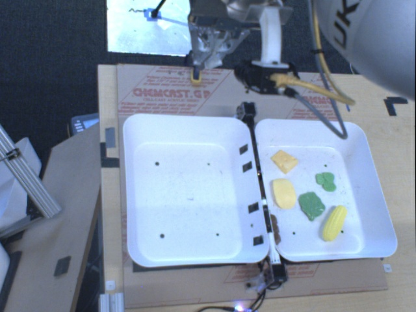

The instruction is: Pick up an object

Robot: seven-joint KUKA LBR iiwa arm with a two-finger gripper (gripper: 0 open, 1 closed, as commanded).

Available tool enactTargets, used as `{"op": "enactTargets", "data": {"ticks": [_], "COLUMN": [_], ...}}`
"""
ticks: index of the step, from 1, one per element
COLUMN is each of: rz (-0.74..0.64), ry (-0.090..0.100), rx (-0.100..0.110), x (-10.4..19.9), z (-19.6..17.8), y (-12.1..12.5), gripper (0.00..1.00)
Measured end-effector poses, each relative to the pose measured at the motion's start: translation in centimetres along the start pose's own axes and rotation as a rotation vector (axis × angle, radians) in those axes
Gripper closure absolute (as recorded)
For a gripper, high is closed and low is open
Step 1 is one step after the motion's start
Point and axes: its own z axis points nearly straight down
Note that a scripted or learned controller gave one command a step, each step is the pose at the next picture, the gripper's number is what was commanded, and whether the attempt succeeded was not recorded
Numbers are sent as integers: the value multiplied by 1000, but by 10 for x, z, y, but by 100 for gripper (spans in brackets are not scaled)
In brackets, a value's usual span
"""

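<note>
At the bottom of the frame, a brown board (195, 291) carries two shallow white bins side by side, joined along a dark strip with small black clips. The left bin (140, 174) fills the lower left and middle. The right bin (370, 174) holds five small pieces grouped near its centre. Lowest of them is a yellow corn cob (334, 223), tilted, just right of a dark green piece (312, 205). To the left of that lies a pale yellow oval piece (283, 194). Above it sits a yellow wedge (284, 161), and off to the right a smaller green piece (325, 181). None of these touches another.

Farther up, beyond the bins' top rims, the board shows red printed lettering. A yellow cable (318, 86) and a grey hose trail across the upper right toward the right bin's top edge.

At the top centre, the gripper (206, 58) hangs over the board above the left bin, well apart from the pieces. Its fingers point down close together with nothing between them, near a small yellowish block (195, 79) on the board.
</note>
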Motion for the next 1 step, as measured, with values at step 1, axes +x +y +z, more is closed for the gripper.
{"op": "enactTargets", "data": {"ticks": [1], "rz": [1], "ry": [1], "rx": [-3], "x": [0], "z": [-13], "y": [21], "gripper": [100]}}
